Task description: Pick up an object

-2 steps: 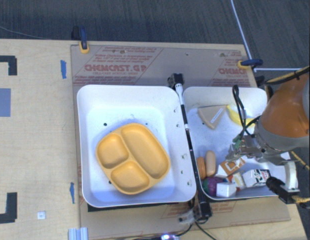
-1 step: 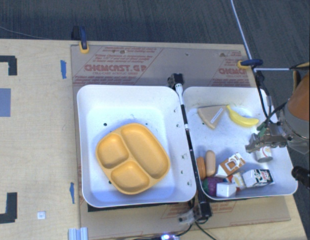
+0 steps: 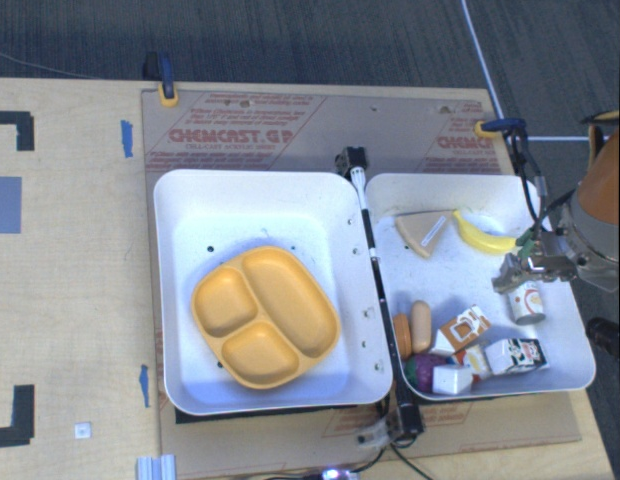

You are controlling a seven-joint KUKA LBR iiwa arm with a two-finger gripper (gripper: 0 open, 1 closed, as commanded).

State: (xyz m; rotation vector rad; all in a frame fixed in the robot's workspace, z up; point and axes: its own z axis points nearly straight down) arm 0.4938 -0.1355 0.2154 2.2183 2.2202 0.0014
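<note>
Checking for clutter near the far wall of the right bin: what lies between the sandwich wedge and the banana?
Nothing: in the camera view, bare white bin floor separates the sandwich wedge from the banana.

A pale wooden worktop [image 3: 70, 298] with blue tape marks [image 3: 126, 138] meets dark grey carpet [image 3: 290, 23], where a thin white cable [image 3: 475, 33] runs diagonally.

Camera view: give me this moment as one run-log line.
arm: in from right | gripper: over right bin, above small white cup | banana: loose, far side | left bin: yellow divided tray | held: nothing seen
</note>
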